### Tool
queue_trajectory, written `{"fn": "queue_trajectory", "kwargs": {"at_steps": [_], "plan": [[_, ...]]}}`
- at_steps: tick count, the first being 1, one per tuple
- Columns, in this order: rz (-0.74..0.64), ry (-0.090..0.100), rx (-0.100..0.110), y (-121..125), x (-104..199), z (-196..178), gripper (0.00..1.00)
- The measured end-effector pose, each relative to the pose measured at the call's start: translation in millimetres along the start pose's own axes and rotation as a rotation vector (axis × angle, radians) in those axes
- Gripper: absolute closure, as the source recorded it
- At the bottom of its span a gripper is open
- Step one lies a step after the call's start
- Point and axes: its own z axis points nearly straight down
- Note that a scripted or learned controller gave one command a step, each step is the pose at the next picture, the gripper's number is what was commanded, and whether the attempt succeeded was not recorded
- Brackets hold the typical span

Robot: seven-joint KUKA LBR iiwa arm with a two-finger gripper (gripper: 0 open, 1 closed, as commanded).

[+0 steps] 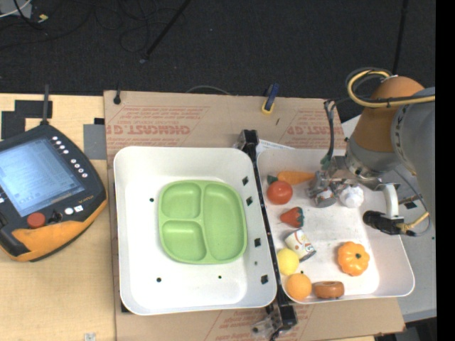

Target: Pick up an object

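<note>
A control tablet (44,190) lies at the far left of the bench (64,290). Next comes the left bin (135,261), holding a green divided plate (202,221). The right bin (387,275) carries the things to choose from: a tomato (279,192), a carrot (295,177) behind it, a strawberry (292,217), a small printed carton (299,243), a lemon (287,262), an orange (298,287), a brown donut-like piece (328,289) and a little pumpkin (352,258). The gripper (328,189) sits low at the bin's back, just beside a white ball (351,197); whether it is open, closed or holding anything I cannot tell.

These look like hollow plastic play foods: light, stiff and smooth, so likely to skid or roll away under a glancing touch. The white ball is nearest; I would take it squarely across its widest part. The pumpkin, standing apart from the rest, seems an easier hold, its ribs offering some purchase.
</note>
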Motion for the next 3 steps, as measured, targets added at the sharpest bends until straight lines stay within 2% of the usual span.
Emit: {"fn": "queue_trajectory", "kwargs": {"at_steps": [2, 3], "plan": [[0.008, -0.003, -0.006, 5, 5, -107, 1.0], [0.009, -0.002, -0.005, 5, 3, -134, 1.0]]}}
